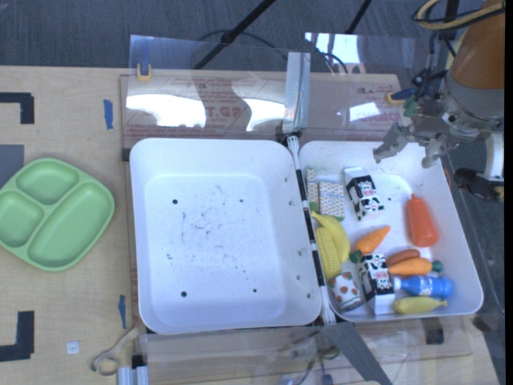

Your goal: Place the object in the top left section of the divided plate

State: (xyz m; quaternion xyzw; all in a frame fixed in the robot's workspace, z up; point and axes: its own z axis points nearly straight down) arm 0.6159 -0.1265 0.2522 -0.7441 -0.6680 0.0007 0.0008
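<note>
It was a robotics lab: a taped pale wooden bench [72,95] bore two shallow white plastic bins [160,167] behind clear acrylic guards [208,62].

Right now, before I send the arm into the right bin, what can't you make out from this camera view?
- Grey two-finger gripper: small and blurred over the right white bin; whether it holds anything is unclear.
- Orange-banded arm: cut off by the top and right edges.
- Small printed can and cow-patterned carton: labels too small to read.
- Yellow toy at the bin's near rim: partly hidden by the blue bottle.
</note>
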